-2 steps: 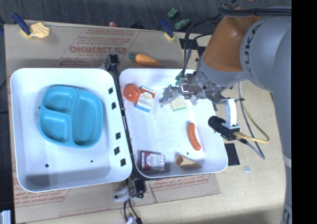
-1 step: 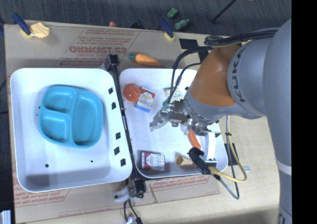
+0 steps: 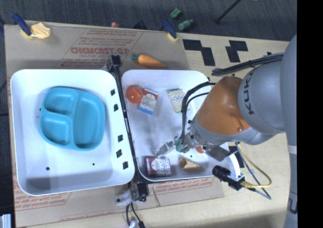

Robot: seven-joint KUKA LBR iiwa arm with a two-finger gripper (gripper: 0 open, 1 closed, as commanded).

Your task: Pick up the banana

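My gripper (image 3: pixel 170 147) is low in the right bin (image 3: pixel 161 76), near its front wall, and the arm's orange band (image 3: pixel 219 108) covers the bin's right part. The gripper's tip hangs just above a dark red packet (image 3: pixel 157 166) lying against the front wall. A small tan piece (image 3: pixel 191 163) lies right of that packet, partly under the wrist. I see nothing held at the gripper's tip.
A red tomato (image 3: pixel 133 93), a small carton (image 3: pixel 148 102) and a patterned pouch (image 3: pixel 175 99) lie at the back of the right bin. The left bin (image 3: pixel 30 171) holds a blue divided plate (image 3: pixel 73 117). An orange carrot (image 3: pixel 149 61) lies on the cardboard behind the bins.
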